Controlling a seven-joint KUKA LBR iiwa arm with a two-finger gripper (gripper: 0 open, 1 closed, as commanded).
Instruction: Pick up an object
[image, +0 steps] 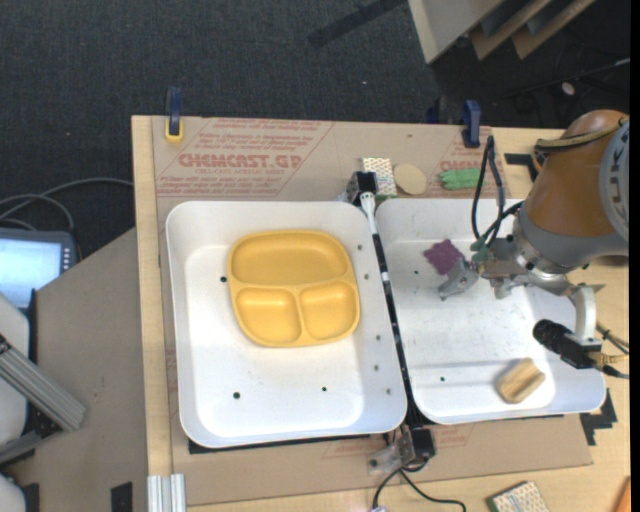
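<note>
In the right bin (470, 345) a small purple object (439, 255) lies near the far left part. A tan block (520, 381) rests near that bin's front right corner. My gripper (458, 282) hangs low over the right bin, just to the front right of the purple object and very close to it. Whether it touches the object cannot be told. The grey arm with its orange band (575, 195) reaches in from the right. The tan block lies well apart from the gripper, toward the front.
The left bin (200, 340) holds a yellow divided plate (293, 287). Behind the bins on the bench lie a round tan disc (410, 179) and a green piece (460, 180). A black part with cables (562, 343) juts over the right bin's right side.
</note>
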